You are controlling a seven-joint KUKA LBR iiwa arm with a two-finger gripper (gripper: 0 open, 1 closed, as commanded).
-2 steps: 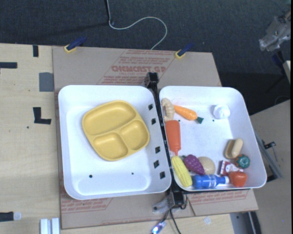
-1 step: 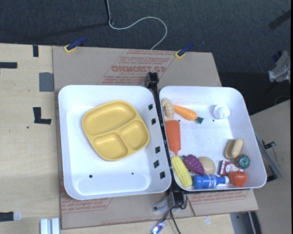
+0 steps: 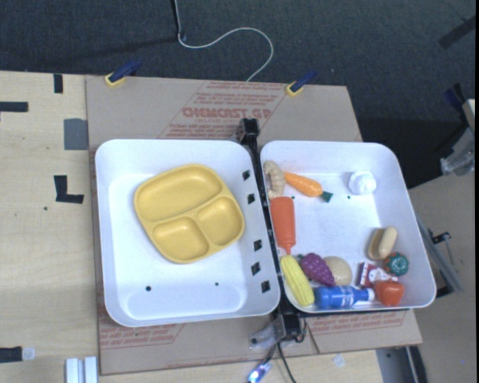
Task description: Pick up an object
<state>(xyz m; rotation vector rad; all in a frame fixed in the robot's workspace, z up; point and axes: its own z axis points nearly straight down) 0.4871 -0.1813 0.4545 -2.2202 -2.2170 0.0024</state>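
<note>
A pale grey piece of what seems to be the arm (image 3: 460,156) sits at the far right edge.

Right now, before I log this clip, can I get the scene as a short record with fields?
left bin: holds a yellow divided plate
right bin: toy food, mostly along its left and near sides
by the divider: carrot, orange sausage, corn cob
near side: purple grapes, blue bottle, tomato
far corner: white cap
</note>
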